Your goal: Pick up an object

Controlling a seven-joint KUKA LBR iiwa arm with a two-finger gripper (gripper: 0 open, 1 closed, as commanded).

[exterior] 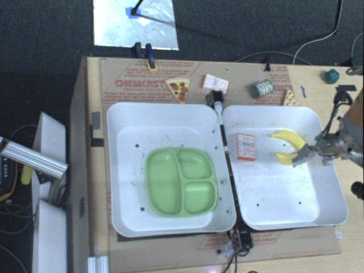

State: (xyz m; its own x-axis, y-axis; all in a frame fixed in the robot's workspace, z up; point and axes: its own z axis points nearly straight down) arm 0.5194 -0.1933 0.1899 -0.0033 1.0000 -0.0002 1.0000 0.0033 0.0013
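front edge of bench: a small dark connector clump (242, 241) sits at the seam between the two bins, at the near rim.
left bin (122, 152): white, shallow; holds a light green divided plate (182, 181) with three compartments, lying flat toward the near right of the bin.
right bin (324, 209): white, shallow; holds two items, both in the far half.
banana (287, 145): yellow, curved, lying flat in the right bin's far right part, ends pointing right.
small carton (245, 147): white with red print, flat on the right bin floor close to the centre divider, well apart from the banana.
gripper (301, 156): reaches in from the right, low over the right bin; its tip sits at the banana's lower end, touching or just beside it.
finger state: cannot tell, the tip is too dark and blurred against the banana.
bench behind the bins: pizza-slice toy (178, 89), white and red packet (215, 83), green can (263, 88) on its side, teal object (331, 75) at far right.
floor beyond bench: a shiny metal sheet (135, 16).
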